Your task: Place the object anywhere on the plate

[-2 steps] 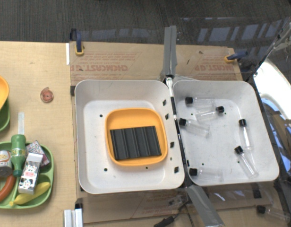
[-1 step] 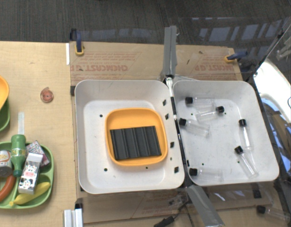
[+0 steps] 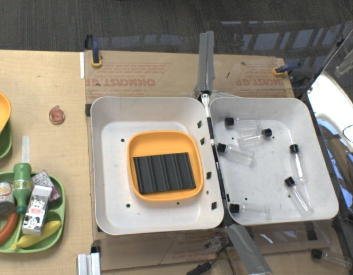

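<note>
plate: yellow-orange, dark grey ribbed insert | bins: white | vials: clear, black caps | worktop: tan | tray at 8 o'clock: green

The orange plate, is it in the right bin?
No, the orange plate lies in the left bin, with a dark ribbed block on it.

Green tray of toy food on the wooden surface, green bottle upright in it, small pink disc nearby, orange clamps on cardboard.
</note>
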You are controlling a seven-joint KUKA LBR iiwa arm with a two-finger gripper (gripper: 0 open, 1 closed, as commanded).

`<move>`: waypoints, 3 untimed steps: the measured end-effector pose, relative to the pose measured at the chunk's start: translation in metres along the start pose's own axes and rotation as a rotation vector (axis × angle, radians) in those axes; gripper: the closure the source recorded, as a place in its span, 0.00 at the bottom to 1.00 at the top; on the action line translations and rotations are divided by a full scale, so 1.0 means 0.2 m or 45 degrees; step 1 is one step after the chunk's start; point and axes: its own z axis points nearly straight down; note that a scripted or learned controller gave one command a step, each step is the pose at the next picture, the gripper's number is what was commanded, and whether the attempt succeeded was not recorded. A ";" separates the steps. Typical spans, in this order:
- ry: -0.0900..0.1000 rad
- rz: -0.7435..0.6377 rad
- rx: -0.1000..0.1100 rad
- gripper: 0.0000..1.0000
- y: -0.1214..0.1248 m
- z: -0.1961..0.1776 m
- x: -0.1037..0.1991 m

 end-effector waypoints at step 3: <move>0.004 -0.816 0.001 0.00 0.00 -0.01 0.01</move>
